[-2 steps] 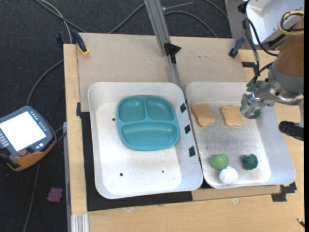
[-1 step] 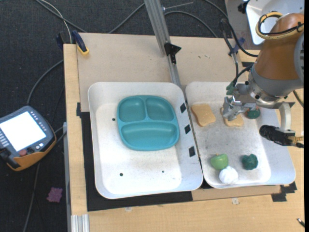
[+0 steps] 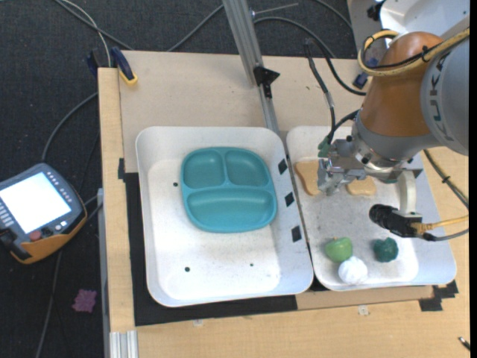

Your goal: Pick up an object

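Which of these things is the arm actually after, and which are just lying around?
Part of the job: gripper; tan piece under it; green ball; white ball; dark green lump.

Just lying about: teal divided plate; handheld screen; floor cables.

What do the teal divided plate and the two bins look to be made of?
The teal divided plate looks like moulded plastic with a smooth, slightly matte finish: uniform colour, rounded compartment ridges. The left bin and right bin look like thin white plastic, probably formed sheet, with rounded corners and soft rims; their floors show dark speckles.
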Motion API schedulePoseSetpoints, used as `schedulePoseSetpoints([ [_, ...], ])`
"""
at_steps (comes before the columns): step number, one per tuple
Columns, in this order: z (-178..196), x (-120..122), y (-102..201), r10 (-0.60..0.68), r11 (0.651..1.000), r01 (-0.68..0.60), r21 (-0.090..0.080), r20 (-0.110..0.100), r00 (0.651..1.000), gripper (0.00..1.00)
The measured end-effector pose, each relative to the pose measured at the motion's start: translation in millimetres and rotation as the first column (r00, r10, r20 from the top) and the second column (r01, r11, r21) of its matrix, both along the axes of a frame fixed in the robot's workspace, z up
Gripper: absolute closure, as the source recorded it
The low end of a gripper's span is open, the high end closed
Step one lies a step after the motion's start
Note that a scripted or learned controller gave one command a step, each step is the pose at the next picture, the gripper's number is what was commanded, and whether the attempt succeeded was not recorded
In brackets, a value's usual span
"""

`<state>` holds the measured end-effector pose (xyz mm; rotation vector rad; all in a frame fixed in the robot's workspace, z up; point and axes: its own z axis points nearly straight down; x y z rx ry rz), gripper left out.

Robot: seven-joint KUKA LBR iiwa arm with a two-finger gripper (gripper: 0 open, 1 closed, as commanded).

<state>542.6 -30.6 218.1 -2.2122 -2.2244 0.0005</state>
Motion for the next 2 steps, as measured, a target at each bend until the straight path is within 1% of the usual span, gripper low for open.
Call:
schedulePoseSetpoints([
  [1,-8,-15,54,0.001,1.000,-0.001,0.000,0.000,1.000,1.00],
  [2,9,-30,103,0.001,1.000,-0.001,0.000,0.004,1.000,1.00],
])
